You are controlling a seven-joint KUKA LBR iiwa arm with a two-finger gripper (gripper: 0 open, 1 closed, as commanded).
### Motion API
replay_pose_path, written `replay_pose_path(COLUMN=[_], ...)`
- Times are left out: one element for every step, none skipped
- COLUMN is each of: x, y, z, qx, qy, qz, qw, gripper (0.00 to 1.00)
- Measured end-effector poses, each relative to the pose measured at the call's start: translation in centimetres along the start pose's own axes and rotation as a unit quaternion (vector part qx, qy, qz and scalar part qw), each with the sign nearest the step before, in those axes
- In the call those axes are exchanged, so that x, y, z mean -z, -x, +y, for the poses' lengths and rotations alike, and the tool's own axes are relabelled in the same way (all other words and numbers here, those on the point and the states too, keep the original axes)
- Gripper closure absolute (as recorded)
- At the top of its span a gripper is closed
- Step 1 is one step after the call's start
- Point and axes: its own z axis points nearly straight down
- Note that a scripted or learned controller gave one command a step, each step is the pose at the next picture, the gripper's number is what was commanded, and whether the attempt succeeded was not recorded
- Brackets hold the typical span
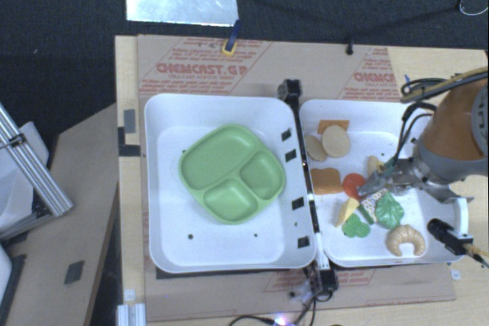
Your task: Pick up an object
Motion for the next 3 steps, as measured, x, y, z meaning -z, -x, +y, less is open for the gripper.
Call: replay_pose_path(x=[0.7,5.7,11.1], y=[0.0,0.0,0.2], z=[0.2,0.6,0.4], qx=[0.0,0.001,0.002], qy=[0.002,-0.001,-0.001], qz=[0.0,0.0,0.0], qw=[1.0,1.0,1.0], gripper=[1.0,1.0,1.0])
